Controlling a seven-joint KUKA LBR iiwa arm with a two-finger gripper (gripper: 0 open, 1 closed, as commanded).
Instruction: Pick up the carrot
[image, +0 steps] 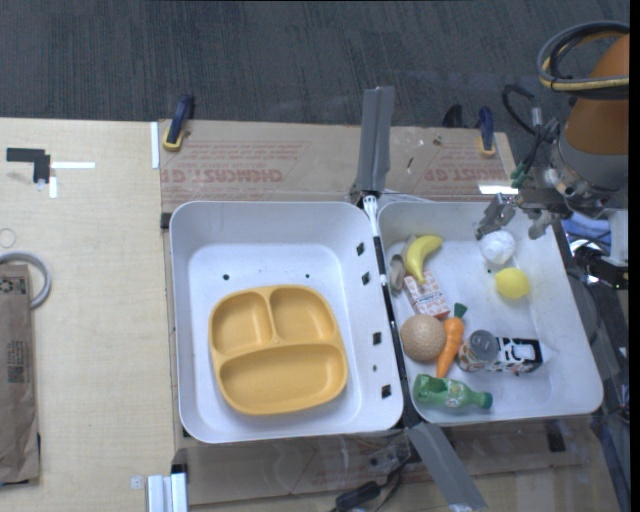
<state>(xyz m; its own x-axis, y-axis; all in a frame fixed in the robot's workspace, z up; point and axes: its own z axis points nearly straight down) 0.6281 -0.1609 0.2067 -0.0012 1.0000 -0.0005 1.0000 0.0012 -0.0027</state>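
The carrot (451, 343) is orange with a green top and lies in the right bin (573, 322), near its middle. It rests between a tan round fruit (423, 337) on its left and a small grey-capped can (481, 346) on its right. My gripper (518, 219) hangs at the bin's far right corner, well above and to the right of the carrot. It is open with nothing between its fingers, just over a white lumpy object (496, 246).
The right bin also holds a banana (422, 256), a lemon (512, 283), a red-and-white packet (428, 296), a green bottle (452, 393) and a black-and-white carton (516, 353). A yellow divided plate (277, 348) sits in the left bin (200, 300).
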